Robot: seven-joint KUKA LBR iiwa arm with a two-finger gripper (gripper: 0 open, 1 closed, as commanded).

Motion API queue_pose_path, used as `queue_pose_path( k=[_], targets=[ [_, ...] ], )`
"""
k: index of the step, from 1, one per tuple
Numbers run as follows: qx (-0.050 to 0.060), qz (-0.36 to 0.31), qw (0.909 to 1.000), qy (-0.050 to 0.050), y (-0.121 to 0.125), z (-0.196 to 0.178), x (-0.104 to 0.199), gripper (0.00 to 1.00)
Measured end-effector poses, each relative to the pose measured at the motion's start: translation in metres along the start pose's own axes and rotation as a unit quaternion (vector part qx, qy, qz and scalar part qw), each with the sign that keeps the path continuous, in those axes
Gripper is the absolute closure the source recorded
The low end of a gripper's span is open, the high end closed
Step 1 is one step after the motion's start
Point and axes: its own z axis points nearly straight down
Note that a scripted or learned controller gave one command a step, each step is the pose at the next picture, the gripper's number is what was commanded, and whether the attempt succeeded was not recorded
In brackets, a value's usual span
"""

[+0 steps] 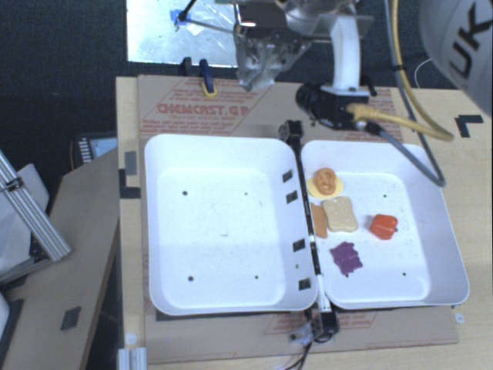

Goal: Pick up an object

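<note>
The gripper (258, 68) is hovering above the counter behind the shallow white bins (223, 299); whether its fingers are parted, I cannot tell. A red plastic pepper (384, 226) is lying in the right bin.

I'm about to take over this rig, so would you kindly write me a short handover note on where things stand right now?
Gripper: raised above the bench behind the bins, over the cardboard; nothing visible between its fingers, open or shut unclear.
Objects: all in the right bin: a yellow-orange pretzel-like piece, a beige toast slice, a thin orange stick beside the divider, a red pepper-like piece and a purple grape bunch.
Done: nothing picked yet.
Left: descend into the right bin, grasp one object, lift it.
</note>
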Motion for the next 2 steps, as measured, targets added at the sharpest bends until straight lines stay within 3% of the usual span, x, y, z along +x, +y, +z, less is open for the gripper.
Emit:
queue_pose_path(
  k=[2],
  targets=[
    [-0.002,-0.004,1.0,0.001,0.0,-0.023,0.001,1.0]
  ],
)
